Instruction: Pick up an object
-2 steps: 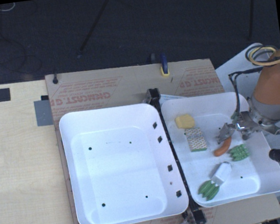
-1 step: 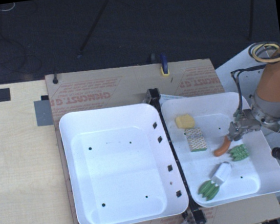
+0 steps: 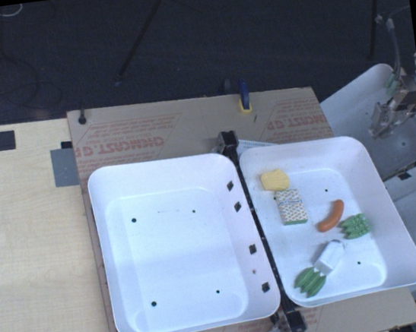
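The right bin (image 3: 382,175) holds several small objects. A yellow block (image 3: 274,180) lies near its back left, with a green-and-white patterned block (image 3: 291,207) just in front of it. An orange sausage-shaped piece (image 3: 330,215) lies in the middle, beside a green leafy piece (image 3: 355,226). A small white piece (image 3: 329,256) touches a green pod-like piece (image 3: 310,281) at the front. My gripper (image 3: 396,108) shows as thin metal parts at the far right edge, beyond the right bin's back right corner and well away from every object.
The left bin (image 3: 110,236) sits against the right one along a black clip-lined seam (image 3: 248,225). Both rest on a brown board (image 3: 157,130) on the light wooden bench. A pale grey plate (image 3: 361,105) lies to the right of the bins.
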{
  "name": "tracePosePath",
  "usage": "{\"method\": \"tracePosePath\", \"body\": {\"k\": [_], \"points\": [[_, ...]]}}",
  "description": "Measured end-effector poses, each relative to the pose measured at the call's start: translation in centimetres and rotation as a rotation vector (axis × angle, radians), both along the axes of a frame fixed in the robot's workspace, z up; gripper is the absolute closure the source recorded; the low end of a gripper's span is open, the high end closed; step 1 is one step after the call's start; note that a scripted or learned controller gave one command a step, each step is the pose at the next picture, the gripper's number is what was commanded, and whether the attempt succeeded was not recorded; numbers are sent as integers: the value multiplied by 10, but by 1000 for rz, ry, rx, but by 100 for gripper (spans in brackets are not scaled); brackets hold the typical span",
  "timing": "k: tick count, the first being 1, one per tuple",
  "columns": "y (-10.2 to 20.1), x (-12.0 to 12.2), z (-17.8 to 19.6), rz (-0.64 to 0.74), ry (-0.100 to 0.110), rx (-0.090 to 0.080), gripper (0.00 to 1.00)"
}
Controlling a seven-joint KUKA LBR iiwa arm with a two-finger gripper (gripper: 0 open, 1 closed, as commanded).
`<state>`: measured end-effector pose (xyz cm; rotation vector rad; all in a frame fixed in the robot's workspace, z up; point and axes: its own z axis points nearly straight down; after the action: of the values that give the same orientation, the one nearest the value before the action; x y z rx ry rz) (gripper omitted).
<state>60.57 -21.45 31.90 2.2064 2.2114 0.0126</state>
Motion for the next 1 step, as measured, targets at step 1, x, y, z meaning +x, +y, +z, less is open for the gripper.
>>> {"method": "tracePosePath", "body": {"k": [1], "points": [[62, -87, -27, 0, 25, 11, 100]]}}
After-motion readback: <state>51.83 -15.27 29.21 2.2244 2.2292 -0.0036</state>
